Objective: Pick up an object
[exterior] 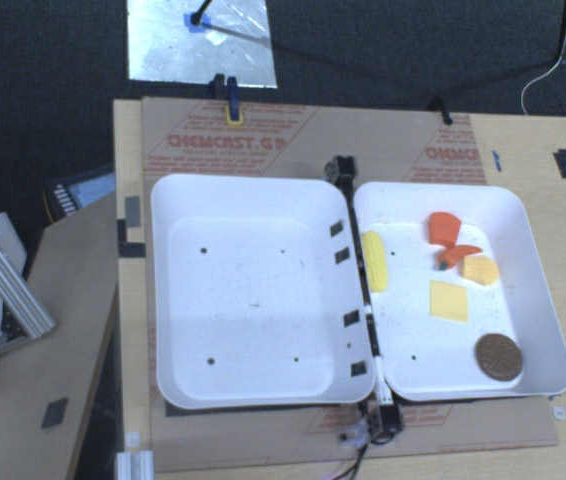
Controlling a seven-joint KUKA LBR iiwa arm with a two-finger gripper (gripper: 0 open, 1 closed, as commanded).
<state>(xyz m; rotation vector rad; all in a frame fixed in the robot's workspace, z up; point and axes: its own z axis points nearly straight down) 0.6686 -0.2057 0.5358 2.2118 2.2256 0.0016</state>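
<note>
A yellow corn cob [374, 260] is lying in the right-hand bin [543, 298], just beside the wall it shares with the left-hand bin [163, 298]. Its long side is running from far to near. A yellow square slice [450, 301] and a brown round cookie [499, 356] are sitting nearby.

Red lettering reading "CHEMCAST GP" is printed on the brown board [263, 133] under the two bins, once behind the left bin and once more, partly cut off, behind the right bin.
</note>
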